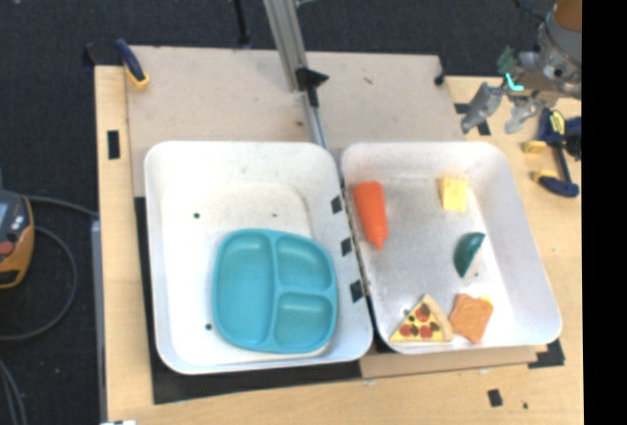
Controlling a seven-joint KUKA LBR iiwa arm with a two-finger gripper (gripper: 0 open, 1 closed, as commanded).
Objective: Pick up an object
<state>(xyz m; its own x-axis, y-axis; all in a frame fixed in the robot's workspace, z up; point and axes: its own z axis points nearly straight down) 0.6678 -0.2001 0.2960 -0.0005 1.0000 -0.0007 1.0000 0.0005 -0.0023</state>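
Objects to pick: five pieces are lying in the right bin (509, 168). An orange carrot (370, 212) is lying near its left wall, a yellow block (454, 194) toward the far side, a dark teal piece (468, 253) mid-right, and a pizza slice (422, 323) beside an orange toast-like piece (471, 316) at the near edge.
My pincer (505, 103): I am hovering it beyond the right bin's far right corner, above the bench, gripping nothing; its fingers look spread, though blur is making this hard to judge.
My arm: it is being cut off at the right edge.
Left bin (171, 168): it is holding a teal divided plate (276, 290).
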